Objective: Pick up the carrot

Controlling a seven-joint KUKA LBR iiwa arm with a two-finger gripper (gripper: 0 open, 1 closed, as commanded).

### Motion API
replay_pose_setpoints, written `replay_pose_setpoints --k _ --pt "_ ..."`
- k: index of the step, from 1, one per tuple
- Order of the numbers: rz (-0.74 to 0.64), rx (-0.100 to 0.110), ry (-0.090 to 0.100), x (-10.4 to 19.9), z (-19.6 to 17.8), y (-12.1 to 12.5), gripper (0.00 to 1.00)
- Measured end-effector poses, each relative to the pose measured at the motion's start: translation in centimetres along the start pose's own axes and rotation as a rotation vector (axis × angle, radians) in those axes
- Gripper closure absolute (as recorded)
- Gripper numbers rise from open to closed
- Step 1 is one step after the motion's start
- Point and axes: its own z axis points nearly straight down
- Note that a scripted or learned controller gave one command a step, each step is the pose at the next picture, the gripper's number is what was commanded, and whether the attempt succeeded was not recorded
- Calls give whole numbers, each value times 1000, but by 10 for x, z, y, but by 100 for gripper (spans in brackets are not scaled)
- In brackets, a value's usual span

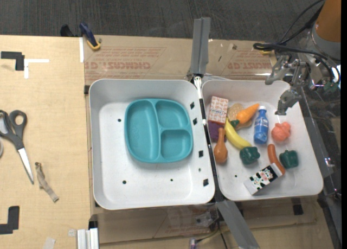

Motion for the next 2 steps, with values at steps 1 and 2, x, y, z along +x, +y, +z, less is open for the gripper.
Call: replay_pose_setpoints --k 1,2 --pt "172 0 0 -40 106 9 0" --pt "163 1 -16 -43 182 34 0"
